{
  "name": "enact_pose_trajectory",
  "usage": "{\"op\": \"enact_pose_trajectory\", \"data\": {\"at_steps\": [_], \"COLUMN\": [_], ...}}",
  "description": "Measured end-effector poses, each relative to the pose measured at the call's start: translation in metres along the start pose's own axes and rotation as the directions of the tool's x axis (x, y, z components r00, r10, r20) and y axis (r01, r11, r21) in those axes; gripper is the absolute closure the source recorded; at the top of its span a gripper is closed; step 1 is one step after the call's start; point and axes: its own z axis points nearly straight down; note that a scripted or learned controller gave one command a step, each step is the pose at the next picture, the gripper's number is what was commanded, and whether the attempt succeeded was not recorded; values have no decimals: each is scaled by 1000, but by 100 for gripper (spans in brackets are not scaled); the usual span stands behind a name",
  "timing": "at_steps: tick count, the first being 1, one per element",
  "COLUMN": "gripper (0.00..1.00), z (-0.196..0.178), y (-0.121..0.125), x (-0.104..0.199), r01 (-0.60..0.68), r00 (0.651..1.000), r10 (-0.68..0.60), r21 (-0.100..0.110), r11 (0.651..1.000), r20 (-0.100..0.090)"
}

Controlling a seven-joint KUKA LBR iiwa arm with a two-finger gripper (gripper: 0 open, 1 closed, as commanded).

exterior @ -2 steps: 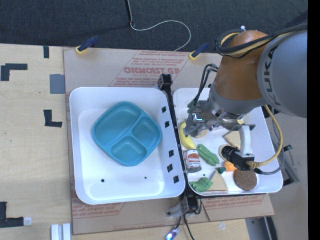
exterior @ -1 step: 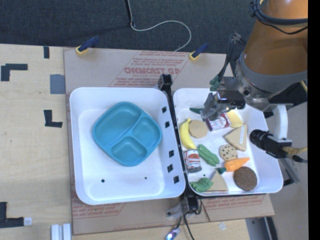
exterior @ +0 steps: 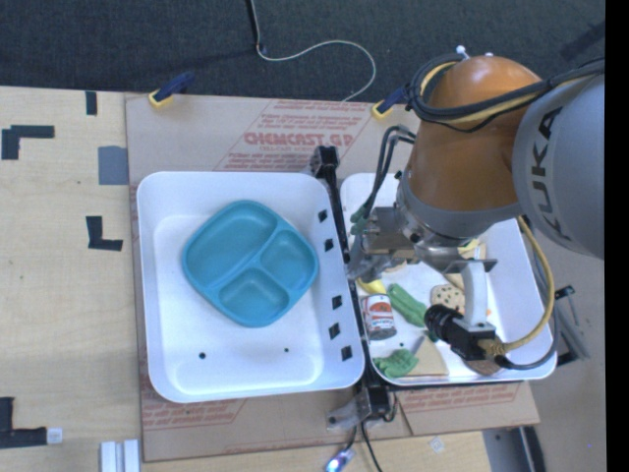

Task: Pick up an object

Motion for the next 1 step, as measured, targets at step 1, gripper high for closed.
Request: {"op": "enact_pose_trajectory", "data": {"at_steps": [1], "gripper": [0], "z": [-5], "y": [1], "x": [-2], "r01": [-3], "r00": [1000], "r10": [3], "r21": [-8], "r11": [1000], "r20": [0]}}
